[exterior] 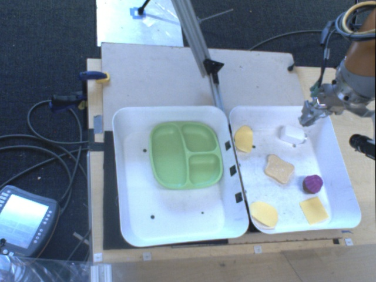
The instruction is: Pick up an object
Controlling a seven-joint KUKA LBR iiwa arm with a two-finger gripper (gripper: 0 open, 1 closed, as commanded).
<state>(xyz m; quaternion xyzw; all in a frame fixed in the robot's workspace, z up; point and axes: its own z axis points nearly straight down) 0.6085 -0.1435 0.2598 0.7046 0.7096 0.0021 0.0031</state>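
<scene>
1. Over the right bin's (pixel 341 157) far right corner the claw (pixel 308 117) is seen, a small metallic tip under the grey wrist and orange band; whether it is apart or together cannot be told.
2. Just below and left of the claw, a small white blocky object (pixel 292 136) is seen lying on the bin floor, apart from the tip.
3. A tan, toast-shaped slice (pixel 279 169) with rounded corners is seen near the bin's middle.
4. A rounded purple piece (pixel 312 184) is seen beside the slice, and a flat yellow square (pixel 314 210) lies just in front of it.
5. Two flat yellow rounded pieces are seen along the left wall: one at the far end (pixel 244 138), one at the near corner (pixel 264 214).
6. A smooth green plastic tray (pixel 185 154) with three compartments is seen lying in the left bin (pixel 176 222).
7. Both shallow white bins are carried side by side on the pale worktop (pixel 153 75).
</scene>
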